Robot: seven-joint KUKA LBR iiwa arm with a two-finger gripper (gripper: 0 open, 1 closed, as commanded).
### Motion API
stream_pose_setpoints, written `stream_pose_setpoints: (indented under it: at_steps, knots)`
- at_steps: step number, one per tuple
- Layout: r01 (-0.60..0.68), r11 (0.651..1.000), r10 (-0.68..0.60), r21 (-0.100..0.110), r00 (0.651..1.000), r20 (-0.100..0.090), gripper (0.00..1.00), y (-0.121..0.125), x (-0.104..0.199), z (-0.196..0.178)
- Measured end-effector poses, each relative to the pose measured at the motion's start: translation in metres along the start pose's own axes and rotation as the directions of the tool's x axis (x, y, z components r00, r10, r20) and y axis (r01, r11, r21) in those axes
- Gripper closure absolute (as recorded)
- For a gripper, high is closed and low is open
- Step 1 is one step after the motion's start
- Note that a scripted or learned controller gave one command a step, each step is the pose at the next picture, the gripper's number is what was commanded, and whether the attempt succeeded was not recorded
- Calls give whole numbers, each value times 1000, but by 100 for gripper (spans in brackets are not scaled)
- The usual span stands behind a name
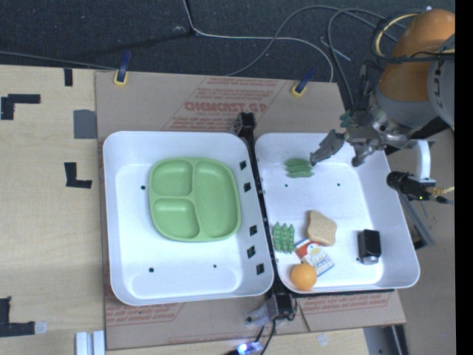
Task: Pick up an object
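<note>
The right bin (pixel 384 198) holds several small objects: a green leafy piece (pixel 298 168) near its back, a green ridged piece (pixel 283 237), a tan bread slice (pixel 322 228), a red and white packet (pixel 314 257), an orange (pixel 302 276) and a black block (pixel 369 245). My gripper (pixel 342 150) hangs over the back right of this bin, just right of the green leafy piece. Its two fingers stand apart, one (pixel 324 151) reaching toward the leafy piece, the other (pixel 362 154) further right. Nothing sits between them.
The left bin (pixel 122 220) holds a green divided plate (pixel 195 199). A black divider (pixel 255 198) runs between the bins. Cables (pixel 295 21) trail across the dark back area. The arm's grey and orange body (pixel 417 58) looms at the upper right.
</note>
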State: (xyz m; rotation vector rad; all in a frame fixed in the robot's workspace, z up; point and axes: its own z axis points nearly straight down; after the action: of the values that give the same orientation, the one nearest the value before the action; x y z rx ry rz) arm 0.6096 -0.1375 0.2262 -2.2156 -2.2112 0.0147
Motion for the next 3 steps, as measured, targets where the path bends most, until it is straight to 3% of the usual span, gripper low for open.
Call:
stream_pose_setpoints:
  at_steps: [1, 3]
  knots:
    - [3, 1000, -3, -13, 1000, 2, 0, 3, 0, -8]
    - [3, 1000, -3, -10, 1000, 3, 0, 2, -6, 97]
